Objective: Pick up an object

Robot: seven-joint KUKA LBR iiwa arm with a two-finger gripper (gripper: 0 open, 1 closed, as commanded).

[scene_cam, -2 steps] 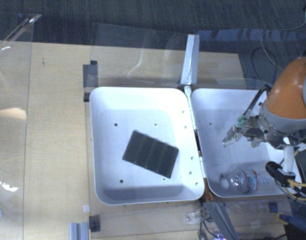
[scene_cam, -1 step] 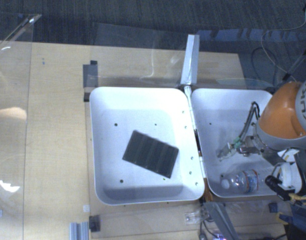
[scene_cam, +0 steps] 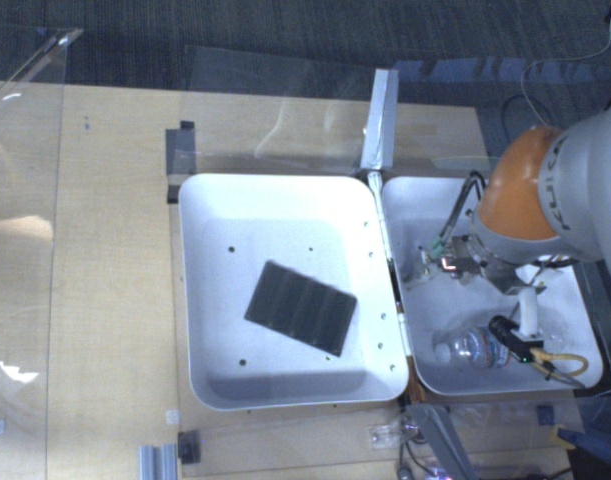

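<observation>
Pincer hovers low in the right bin, grip state impossible to tell, clear bottle lying just below it, so next comes a descent onto it.

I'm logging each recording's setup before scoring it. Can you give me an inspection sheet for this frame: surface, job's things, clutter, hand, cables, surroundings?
Surface: wooden bench bearing left bin and right bin, side by side.
Job's things: dark ribbed rectangular pad lying flat in the left bin; clear plastic bottle lying in the right bin.
Clutter: nothing seen.
Hand: hand low over the right bin, above the bottle; finger state unclear.
Cables: black cable looping along the wrist; yellow one by the bottle.
Surroundings: transparent panels around the bench, dark floor beyond.
</observation>
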